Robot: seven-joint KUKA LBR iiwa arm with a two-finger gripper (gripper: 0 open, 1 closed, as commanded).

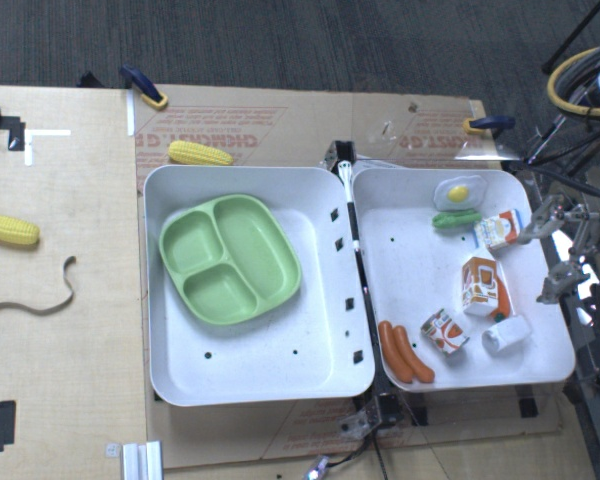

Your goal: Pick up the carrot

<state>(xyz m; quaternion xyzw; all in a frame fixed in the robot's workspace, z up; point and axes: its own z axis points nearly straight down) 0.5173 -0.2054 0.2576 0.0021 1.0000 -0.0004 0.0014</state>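
- The carrot [501, 301] is lying in the right bin [400, 258], wedged against an orange-and-white carton [479, 284] whose print is too small to read.
- The gripper [565, 253] is hovering at that bin's right rim; I cannot tell how it is set.
- Reddish lettering is showing on the cardboard [260, 120], unreadable.

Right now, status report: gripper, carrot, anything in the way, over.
Gripper at right bin's right rim. Carrot likely the orange piece tucked against tall carton. Carton and white cup crowd it.
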